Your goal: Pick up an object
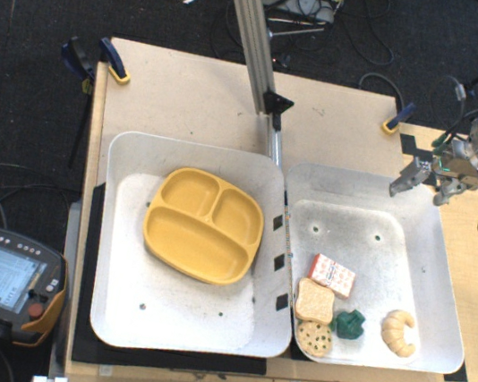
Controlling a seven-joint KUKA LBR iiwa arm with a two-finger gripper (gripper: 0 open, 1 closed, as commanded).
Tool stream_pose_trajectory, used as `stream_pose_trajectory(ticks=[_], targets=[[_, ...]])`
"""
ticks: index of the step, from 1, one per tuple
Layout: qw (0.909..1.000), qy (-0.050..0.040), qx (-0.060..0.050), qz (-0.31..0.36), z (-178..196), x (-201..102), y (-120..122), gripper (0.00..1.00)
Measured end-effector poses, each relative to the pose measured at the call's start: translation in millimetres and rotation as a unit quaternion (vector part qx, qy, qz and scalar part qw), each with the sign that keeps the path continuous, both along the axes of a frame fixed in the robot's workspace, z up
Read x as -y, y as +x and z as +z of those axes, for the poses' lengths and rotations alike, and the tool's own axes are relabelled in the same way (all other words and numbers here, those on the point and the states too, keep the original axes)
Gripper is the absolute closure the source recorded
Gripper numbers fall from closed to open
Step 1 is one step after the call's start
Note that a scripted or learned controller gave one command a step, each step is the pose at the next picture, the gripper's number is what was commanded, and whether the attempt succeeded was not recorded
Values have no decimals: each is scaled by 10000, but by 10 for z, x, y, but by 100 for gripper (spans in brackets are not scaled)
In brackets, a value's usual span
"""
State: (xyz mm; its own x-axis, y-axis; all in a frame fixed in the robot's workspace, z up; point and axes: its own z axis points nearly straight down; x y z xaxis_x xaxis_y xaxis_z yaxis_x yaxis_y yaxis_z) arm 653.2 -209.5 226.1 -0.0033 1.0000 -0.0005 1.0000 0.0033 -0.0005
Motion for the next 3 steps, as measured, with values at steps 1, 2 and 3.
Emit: stream_pose_trajectory(ticks=[1, 2, 3], targets=[[10000, -2, -1, 1, 0, 0, 0, 0], [10000, 5, -20, 5, -434, -44, 7, 0], [10000, 7, -26, -17, -1025, -17, -75, 0]])
